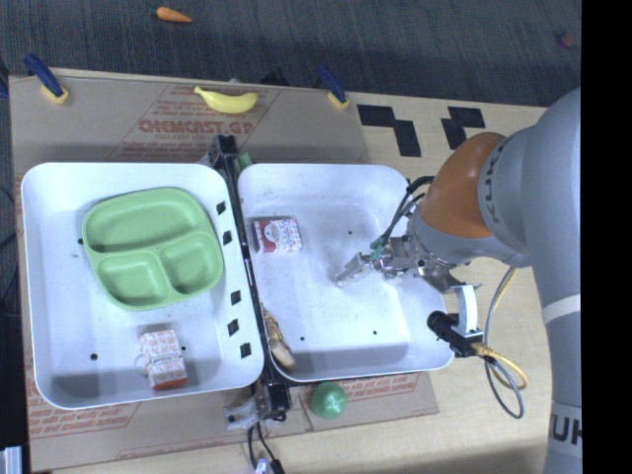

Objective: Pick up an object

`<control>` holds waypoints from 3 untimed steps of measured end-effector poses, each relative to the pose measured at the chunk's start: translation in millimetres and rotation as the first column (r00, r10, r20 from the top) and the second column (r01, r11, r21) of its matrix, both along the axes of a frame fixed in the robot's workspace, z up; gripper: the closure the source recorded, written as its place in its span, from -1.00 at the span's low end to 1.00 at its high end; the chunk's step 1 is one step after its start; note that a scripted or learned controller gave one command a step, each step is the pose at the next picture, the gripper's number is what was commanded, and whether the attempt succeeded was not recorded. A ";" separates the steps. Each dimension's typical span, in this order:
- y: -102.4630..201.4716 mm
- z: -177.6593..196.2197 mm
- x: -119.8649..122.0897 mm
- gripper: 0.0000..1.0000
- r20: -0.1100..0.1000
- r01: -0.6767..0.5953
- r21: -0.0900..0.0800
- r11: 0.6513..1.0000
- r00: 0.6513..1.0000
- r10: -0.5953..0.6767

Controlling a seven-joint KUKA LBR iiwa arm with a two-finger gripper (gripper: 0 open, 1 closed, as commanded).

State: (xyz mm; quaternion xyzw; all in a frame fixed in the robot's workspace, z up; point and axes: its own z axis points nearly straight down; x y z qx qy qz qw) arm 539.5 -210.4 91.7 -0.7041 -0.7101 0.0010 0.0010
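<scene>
Dark carpet frames a cardboard-topped surface (296, 117) bearing two white bins side by side, as we look down at a slant. We see the left bin (39, 265) holding a green tray (153, 245) and, near its front edge, a small carton (161, 356). We see the right bin (326, 354) holding a red-and-white carton (276, 234) close to its left wall, lying flat with its long axis running left to right. The hand (348, 270) reaches in from the right side of the right bin, low over the white floor, its metal tips pointing left. Whether it is released or clenched we cannot tell, and we see nothing between its tips. We judge the red-and-white carton the nearest pick: it lies to the left of the hand and a little toward the far side, apart from it, with bare bin floor between. A banana (227, 98) rests on the cardboard beyond the bins, and a green ball (328, 400) sits just outside the right bin's front edge.
</scene>
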 end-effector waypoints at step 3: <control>-0.5 53.7 3.2 -1.00 0.001 0.004 0.001 1.000 1.000 -0.004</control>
